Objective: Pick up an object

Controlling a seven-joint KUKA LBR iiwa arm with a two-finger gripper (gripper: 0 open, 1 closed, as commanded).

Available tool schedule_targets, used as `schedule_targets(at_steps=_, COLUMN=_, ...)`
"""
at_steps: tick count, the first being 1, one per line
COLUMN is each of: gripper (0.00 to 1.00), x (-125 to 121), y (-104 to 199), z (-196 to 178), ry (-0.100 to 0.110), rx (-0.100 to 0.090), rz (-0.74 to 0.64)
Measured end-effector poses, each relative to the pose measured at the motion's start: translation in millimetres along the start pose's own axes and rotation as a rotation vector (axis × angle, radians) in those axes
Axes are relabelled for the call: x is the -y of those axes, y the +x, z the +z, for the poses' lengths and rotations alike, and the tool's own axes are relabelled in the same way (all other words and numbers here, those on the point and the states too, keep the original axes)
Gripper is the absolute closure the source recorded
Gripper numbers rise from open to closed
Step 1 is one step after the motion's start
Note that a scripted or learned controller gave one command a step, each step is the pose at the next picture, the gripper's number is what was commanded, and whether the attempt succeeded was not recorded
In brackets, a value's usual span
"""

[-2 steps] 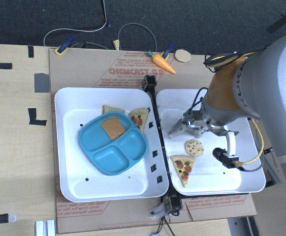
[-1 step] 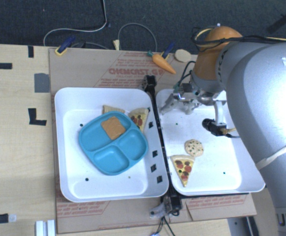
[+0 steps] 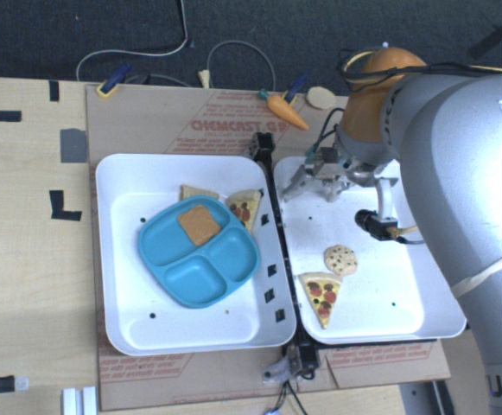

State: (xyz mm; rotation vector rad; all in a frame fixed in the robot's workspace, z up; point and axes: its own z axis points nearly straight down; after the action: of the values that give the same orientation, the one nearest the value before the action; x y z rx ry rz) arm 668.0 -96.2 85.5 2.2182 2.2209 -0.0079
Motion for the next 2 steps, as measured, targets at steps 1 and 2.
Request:
schedule_targets(at_steps=1, gripper=0.0, x=25, y=1, z=-1, ry=-0.005, rx=-0.002, rz=0.0)
schedule_targets(at_steps=2, gripper=0.0, x=-2, y=-11, z=0, ry=-0.003, rx=-0.006, rz=-0.001)
